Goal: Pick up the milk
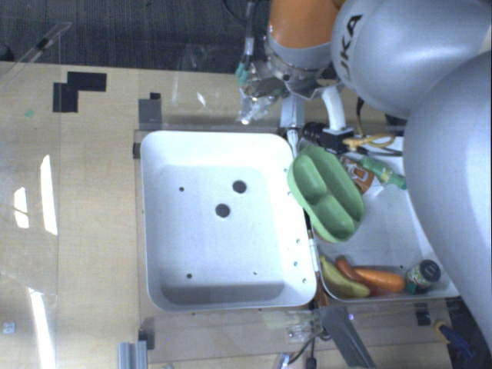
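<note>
Big grey arm [430, 91] looms closest, gripper [257, 98] hovering past the left bin's [154, 229] far rim, finger state hard to tell, and I can't pick out any milk, so it should search the cluttered right bin [384, 229] behind the green tray [327, 194].

1. Light wood bench top [69, 229], pale tan.
2. Black tape marks [77, 89] near its back left.
3. Dark ribbed mat or floor [131, 14] across the top edge (texture blurry).
4. Bright glare streaks [48, 194] on the left, likely overhead light.
5. Clear panel edge [46, 41] faintly visible, upper left.
</note>
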You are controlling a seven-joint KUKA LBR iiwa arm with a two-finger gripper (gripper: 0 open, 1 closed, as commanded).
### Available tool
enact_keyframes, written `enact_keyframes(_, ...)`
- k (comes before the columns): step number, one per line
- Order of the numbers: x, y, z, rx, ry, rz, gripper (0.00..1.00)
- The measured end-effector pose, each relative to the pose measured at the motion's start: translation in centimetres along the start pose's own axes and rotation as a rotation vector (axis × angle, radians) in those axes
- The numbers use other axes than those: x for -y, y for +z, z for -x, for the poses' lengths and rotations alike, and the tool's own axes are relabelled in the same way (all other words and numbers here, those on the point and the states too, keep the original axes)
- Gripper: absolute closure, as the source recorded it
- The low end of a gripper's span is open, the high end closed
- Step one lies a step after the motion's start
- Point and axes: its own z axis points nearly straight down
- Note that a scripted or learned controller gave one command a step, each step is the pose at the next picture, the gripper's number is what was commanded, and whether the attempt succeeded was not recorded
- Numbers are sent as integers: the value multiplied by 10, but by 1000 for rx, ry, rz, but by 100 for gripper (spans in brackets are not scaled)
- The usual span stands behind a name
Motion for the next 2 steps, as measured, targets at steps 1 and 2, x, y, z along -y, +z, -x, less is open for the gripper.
enact_keyframes(1,13,-117,-73,-1,-95,-11,100)
enact_keyframes(2,12,-129,-74,-1,-100,-5,100)
